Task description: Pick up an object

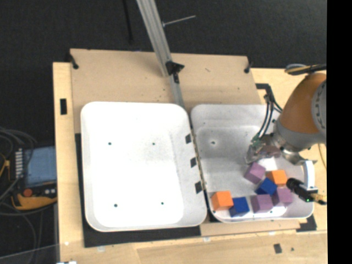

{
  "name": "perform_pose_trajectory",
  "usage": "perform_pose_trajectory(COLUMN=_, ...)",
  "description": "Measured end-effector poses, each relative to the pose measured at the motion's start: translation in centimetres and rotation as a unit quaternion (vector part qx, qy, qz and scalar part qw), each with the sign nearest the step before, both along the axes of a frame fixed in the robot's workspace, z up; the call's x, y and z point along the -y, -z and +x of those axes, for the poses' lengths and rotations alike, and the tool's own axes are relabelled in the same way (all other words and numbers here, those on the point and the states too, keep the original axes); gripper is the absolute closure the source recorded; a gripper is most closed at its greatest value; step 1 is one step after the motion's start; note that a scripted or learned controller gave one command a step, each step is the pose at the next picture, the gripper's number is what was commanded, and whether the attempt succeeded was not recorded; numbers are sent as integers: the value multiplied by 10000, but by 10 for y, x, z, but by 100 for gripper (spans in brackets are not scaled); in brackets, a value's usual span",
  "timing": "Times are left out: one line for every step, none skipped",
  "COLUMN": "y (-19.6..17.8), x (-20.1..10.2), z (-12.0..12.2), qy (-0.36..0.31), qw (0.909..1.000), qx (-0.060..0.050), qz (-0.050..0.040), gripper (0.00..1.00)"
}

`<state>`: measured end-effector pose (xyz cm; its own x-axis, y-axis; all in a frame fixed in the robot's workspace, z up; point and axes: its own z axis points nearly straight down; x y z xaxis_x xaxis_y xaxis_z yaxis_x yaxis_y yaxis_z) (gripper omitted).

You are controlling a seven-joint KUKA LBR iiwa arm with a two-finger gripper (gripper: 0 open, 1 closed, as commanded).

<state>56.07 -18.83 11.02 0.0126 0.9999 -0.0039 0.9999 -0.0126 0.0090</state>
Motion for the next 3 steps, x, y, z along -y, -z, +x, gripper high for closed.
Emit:
perform_pose_trajectory(y=-64, x=-3, z=4, qy=-81, qw=10000, qx=-5, qz=7, gripper=100)
perform_pose_trajectory(y=-105, x=-2, z=6, qy=-83, qw=10000, qx=-12, qz=8, gripper=100)
perform_pose_trajectory(y=-116, x=-46, z=4, qy=-96, qw=9999, qx=-35, qz=26, gripper=100)
